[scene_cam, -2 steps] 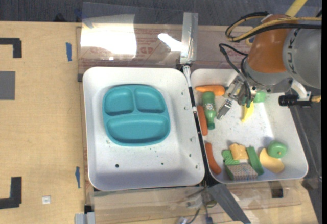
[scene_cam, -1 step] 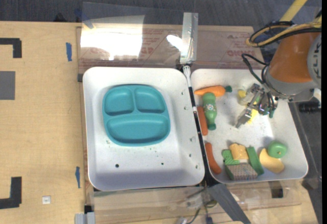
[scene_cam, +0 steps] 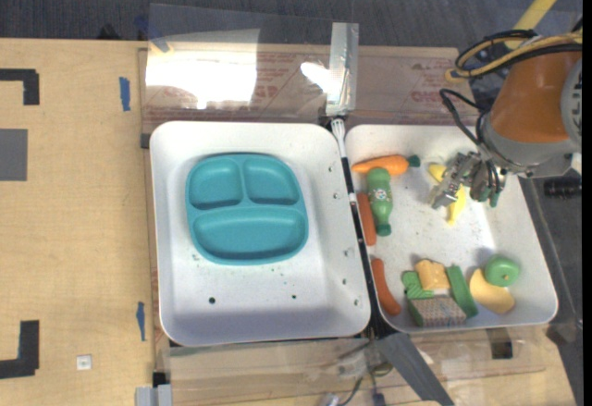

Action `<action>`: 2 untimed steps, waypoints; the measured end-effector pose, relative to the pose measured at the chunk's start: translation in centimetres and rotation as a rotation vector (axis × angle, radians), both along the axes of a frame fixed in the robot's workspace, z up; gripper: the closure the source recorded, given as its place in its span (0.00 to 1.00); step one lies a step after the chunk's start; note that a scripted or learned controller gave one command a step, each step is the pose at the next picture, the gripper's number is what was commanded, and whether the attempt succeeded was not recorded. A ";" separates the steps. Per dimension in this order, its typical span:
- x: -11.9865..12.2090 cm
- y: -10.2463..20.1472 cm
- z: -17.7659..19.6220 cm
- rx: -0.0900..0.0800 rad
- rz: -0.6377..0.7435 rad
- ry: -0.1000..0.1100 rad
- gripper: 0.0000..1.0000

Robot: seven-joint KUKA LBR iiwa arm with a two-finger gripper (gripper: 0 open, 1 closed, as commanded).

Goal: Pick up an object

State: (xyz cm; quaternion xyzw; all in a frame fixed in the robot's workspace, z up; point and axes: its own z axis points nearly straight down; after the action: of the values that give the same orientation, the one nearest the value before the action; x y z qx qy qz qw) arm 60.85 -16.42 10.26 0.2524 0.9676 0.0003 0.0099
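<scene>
End effector point(scene_cam: 465, 180) low in right bin point(scene_cam: 541, 247) — over yellow toy point(scene_cam: 448, 199), grip state unclear

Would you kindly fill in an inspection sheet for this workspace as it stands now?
Surface: two white bins side by side, left bin and right bin.
Job's things: carrot, green bottle, yellow piece, green apple in the right bin.
Clutter: teal divided plate in the left bin; toy food pile.
Grippers: claw low over the yellow piece; grip unclear.
Cables: black and yellow cables by the arm.
Surroundings: clear sheet behind the bins.
</scene>
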 end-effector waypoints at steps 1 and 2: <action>-7.2 3.5 0.9 0.007 -0.222 0.018 1.00; -5.2 6.3 -1.3 0.009 -0.520 0.006 1.00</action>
State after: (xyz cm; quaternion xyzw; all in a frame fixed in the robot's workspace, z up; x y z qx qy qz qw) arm 55.68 -10.13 8.99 0.4926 0.8702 0.0015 0.0054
